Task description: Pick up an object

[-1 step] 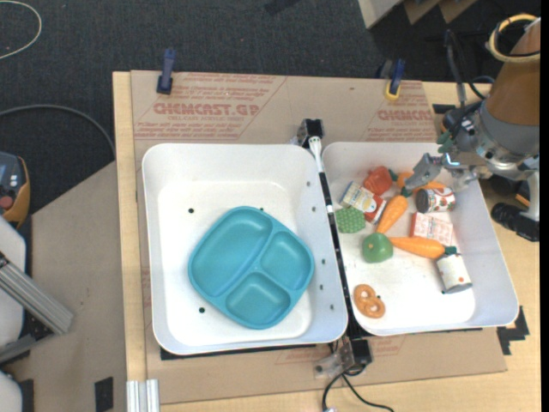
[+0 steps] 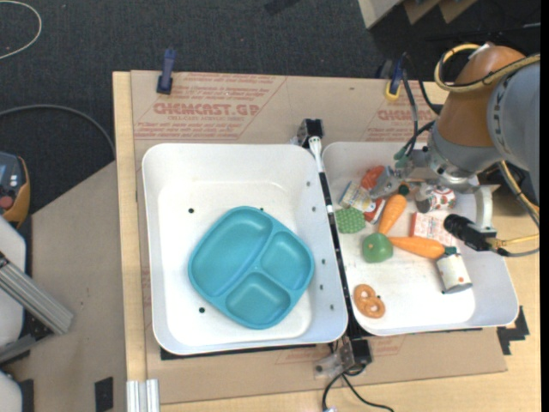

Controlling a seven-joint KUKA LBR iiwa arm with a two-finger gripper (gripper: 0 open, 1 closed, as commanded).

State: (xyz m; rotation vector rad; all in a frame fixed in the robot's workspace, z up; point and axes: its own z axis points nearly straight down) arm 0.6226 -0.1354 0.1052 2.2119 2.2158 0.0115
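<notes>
My gripper point(image 2: 412, 189) hangs low over the back of the right bin point(image 2: 429, 322), under the orange-banded wrist. Its fingers stand open, and nothing shows between them. A small orange carrot point(image 2: 391, 214) lies just in front of and left of the gripper. A longer carrot point(image 2: 418, 247) and a green pepper point(image 2: 376, 248) lie nearer the bin's middle. Right by the gripper lies a red and white box point(image 2: 426, 227).
The right bin also holds a pretzel point(image 2: 367, 299), a green round piece point(image 2: 349, 221), a red item point(image 2: 371, 178), a small packet point(image 2: 353, 197) and a white canister point(image 2: 452, 270). A teal divided plate point(image 2: 250, 266) lies in the left bin point(image 2: 171, 230).
</notes>
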